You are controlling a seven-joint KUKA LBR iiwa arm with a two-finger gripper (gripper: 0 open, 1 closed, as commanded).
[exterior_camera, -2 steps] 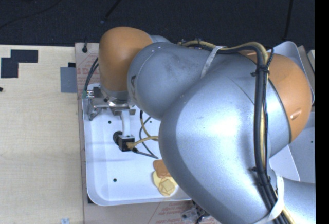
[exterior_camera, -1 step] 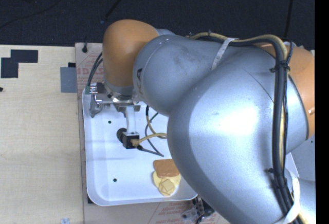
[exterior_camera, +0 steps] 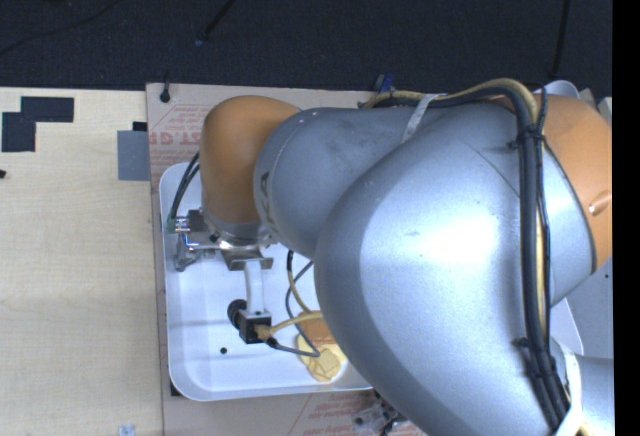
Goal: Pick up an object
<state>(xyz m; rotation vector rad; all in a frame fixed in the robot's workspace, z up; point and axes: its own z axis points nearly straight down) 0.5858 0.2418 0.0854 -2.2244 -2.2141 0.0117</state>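
Note:
My grey arm reaches in from the right and covers most of the view, its orange band (exterior_camera: 238,159) above the wrist. The gripper (exterior_camera: 188,242) hangs low over the upper left part of a white bin (exterior_camera: 200,364), close to the bin's left wall. I see nothing held in it. A pale yellow object (exterior_camera: 326,362) lies near the bin's front rim, half hidden by the arm. Just above it an orange-brown thing (exterior_camera: 313,328) peeks out from under the arm.
A small dark speck (exterior_camera: 224,351) sits on the bin floor. The bin rests on a brown board (exterior_camera: 165,124), with a pale wooden bench (exterior_camera: 70,274) to its left. The arm hides the rest of the bins.

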